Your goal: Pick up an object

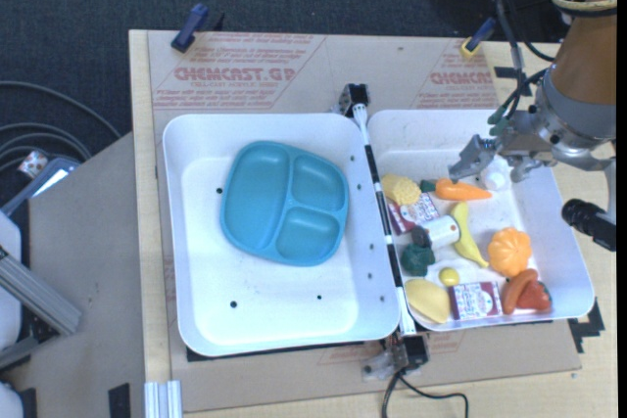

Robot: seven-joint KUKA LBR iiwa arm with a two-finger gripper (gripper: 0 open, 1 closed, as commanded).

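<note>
The right bin (558, 210) holds several toy foods: an orange carrot (460, 192), a round orange fruit (509, 250), a yellow banana (468, 242), a pale yellow lemon-like piece (428, 300), a red carton (475, 301), a red pepper (527, 293), a dark green piece (418, 257) and a yellow piece (402, 189). My gripper (495, 163) hangs over the bin's far part, just beyond the carrot. Its fingers stand apart, open, with no toy between them.
In the left bin (196, 289) lies a blue divided plate (286, 203). A black clip rail (377, 210) runs between the two bins. Blue clamps (188, 27) sit at the board's far corners. Cables lie off the bench at left.
</note>
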